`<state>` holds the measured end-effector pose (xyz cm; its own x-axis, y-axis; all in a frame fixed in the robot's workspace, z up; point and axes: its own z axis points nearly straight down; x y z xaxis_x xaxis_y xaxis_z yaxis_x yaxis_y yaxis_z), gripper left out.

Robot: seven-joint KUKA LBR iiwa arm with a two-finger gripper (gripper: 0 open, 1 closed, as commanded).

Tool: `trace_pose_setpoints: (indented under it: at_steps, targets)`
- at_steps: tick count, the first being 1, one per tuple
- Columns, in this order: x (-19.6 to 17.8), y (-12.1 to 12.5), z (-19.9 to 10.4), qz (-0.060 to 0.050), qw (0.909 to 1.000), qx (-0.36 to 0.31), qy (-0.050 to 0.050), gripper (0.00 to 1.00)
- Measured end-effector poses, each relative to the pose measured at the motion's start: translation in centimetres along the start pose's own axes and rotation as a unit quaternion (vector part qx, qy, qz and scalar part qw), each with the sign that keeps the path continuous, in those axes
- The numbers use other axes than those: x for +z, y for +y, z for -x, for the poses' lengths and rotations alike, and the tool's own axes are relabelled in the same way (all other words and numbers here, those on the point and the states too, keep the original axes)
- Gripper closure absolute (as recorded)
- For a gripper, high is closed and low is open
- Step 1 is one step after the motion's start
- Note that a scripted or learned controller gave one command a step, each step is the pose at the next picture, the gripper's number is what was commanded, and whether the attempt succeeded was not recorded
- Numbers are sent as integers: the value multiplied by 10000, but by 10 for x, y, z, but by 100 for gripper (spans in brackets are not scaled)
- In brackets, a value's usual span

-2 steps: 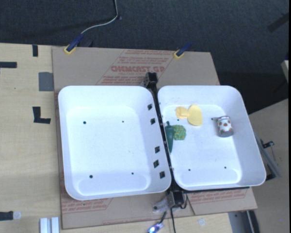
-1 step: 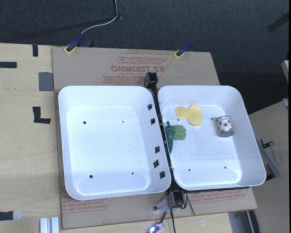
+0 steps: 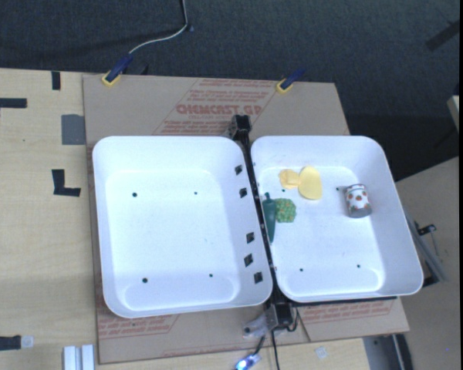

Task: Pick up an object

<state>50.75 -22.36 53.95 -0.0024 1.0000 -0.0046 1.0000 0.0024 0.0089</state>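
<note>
The right bin point(image 3: 386, 230) holds three small objects near its far left side. A yellow piece point(image 3: 304, 182) lies at the back. A green leafy item point(image 3: 278, 212) rests against the bin's left wall. A small grey and white cup with red dots point(image 3: 357, 200) lies on its side toward the right.
The left bin point(image 3: 170, 226) sits beside the right one, joined by a black clipped seam point(image 3: 251, 222). Both rest on a cardboard sheet point(image 3: 216, 106) held by yellow and blue clamps. A white cable point(image 3: 174, 21) runs across the dark floor behind.
</note>
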Motion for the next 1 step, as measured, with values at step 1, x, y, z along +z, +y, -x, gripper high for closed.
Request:
trace_pose_setpoints:
  at_steps: [1]
  targets:
    - [5, -1, 0, -44, 10000, 9, 17, 0]
